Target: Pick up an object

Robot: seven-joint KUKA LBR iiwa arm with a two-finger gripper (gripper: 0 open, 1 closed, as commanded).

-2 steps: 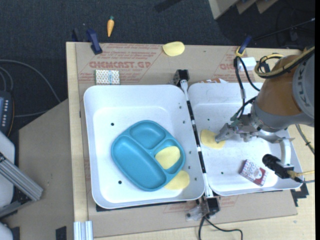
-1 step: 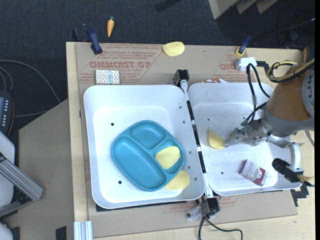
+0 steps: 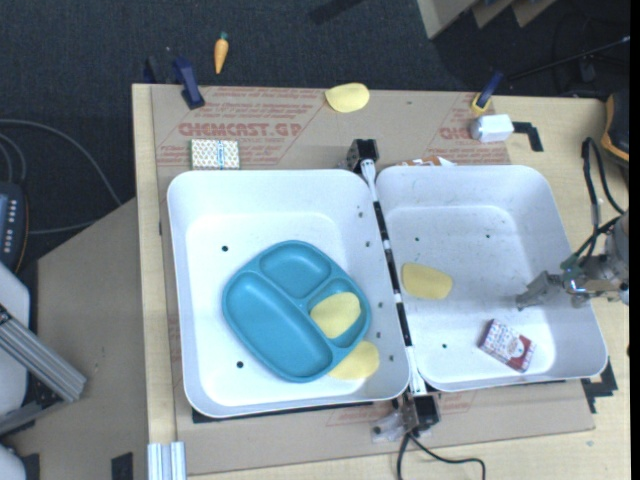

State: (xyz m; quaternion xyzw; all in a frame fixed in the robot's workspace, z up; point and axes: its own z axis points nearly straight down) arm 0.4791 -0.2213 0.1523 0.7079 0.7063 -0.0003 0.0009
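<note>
Cardboard-topped bench (image 3: 260,128) on dark carpet (image 3: 80,38), two white bins (image 3: 200,208), gripper (image 3: 560,286) grip state unclear.

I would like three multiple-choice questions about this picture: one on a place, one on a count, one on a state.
1. Where does the small red and white packet lie?
A. in the right bin
B. on the blue tray
C. on the cardboard behind the bins

2. How many yellow pieces are inside the left bin?
A. none
B. two
C. four

3. How does the yellow piece in the right bin stand to the gripper?
A. gripped and lifted
B. lying apart from it
C. pressed under it

Answers:
1. A, the packet rests on that bin's floor near its front edge.
2. B, one piece sits in a compartment of the blue tray and one lies by the tray's front edge.
3. B, the piece lies on the floor with bare white between it and the gripper.
</note>
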